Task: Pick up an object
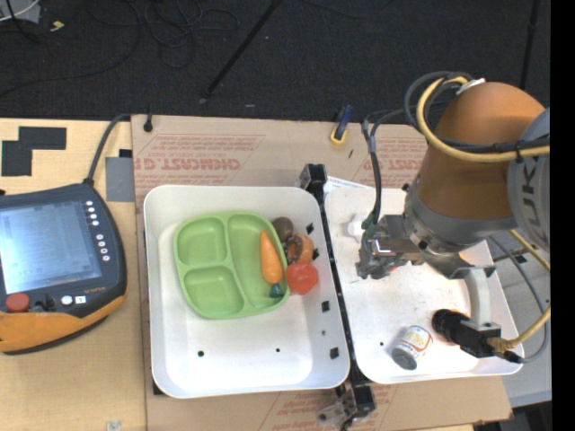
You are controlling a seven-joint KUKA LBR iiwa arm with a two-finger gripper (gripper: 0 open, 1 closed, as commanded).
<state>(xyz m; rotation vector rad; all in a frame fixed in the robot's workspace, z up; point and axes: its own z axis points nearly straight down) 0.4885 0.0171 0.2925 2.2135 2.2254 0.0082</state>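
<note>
Gripper [375,257] sits over the right bin [359,344], near its left wall; whether it is spread or closed cannot be told. Small tin can [411,346] lies on its side below and slightly right of it, well apart, nothing held.

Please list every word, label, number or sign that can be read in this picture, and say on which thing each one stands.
"OKMCRZT. C P" or similar, red print seen upside down on the cardboard sheet; the letters are blurred, so the reading is uncertain.
Red print on the cardboard below the bins: too blurred to read.
Can label: too small to read.
Pendant screen: unreadable.
</note>
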